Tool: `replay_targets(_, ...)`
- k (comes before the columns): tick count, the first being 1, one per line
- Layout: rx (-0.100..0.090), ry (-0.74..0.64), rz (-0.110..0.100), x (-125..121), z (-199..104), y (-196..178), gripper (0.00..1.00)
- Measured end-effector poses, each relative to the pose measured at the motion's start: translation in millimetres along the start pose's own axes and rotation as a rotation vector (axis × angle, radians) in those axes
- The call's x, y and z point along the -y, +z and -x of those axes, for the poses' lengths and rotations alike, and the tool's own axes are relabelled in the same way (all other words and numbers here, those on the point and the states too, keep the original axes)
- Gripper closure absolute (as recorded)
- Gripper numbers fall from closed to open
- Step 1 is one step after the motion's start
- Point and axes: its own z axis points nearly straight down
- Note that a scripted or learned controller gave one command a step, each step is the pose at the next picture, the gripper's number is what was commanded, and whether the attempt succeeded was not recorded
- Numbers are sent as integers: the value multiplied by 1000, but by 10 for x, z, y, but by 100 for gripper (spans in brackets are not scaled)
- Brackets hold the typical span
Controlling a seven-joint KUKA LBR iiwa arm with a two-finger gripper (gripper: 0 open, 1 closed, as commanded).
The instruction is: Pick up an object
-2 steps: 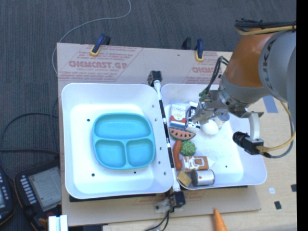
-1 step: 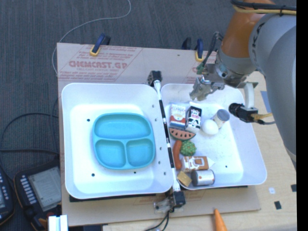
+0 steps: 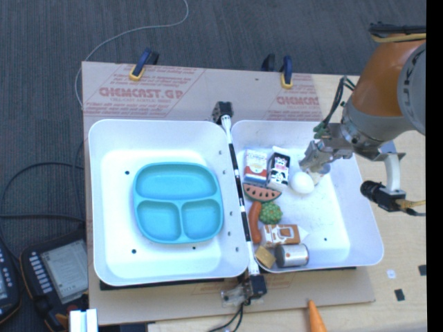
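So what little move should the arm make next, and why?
Probably a short drop straight down onto the white egg. The end effector hangs just above and beside it in the right bin, and the egg lies apart from the cartons and other food, so it looks the easiest target.

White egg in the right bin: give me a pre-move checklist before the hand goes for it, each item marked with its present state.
1. White egg in plain sight, with bare bin floor on its right: ok.
2. Hand lined up with the egg: ok, it sits just above and right of it in the camera view.
3. Finger opening wide enough for the egg: cannot tell.
4. Room on the egg's left: not ok, the small black-and-white carton lies close beside it.
5. Nothing already held in the hand: cannot tell.
6. Left bin has a drop spot: ok, the blue divided tray there shows bare compartments.
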Motion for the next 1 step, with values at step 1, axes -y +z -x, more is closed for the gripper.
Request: replay_targets(1, -1, -1, 0, -3, -8, 0, 0)
